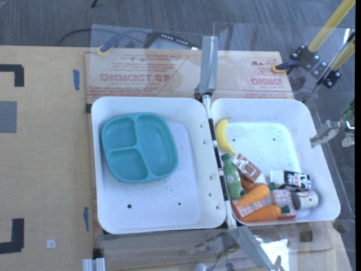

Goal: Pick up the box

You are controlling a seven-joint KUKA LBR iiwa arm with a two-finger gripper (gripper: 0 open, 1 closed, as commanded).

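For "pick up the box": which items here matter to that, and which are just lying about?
Belongs to the job:
- orange-and-white box and black-and-white box; either could be the one meant
- right bin, which holds them

Just lying about:
- banana
- green bottle
- upper carrot
- lower carrot
- white can
- teal plate in the left bin

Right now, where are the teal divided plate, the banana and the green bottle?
teal divided plate (139,147): camera view, on the ridge between its compartments.
banana (223,136): camera view, mid-curve of the peel.
green bottle (230,176): camera view, on its body.
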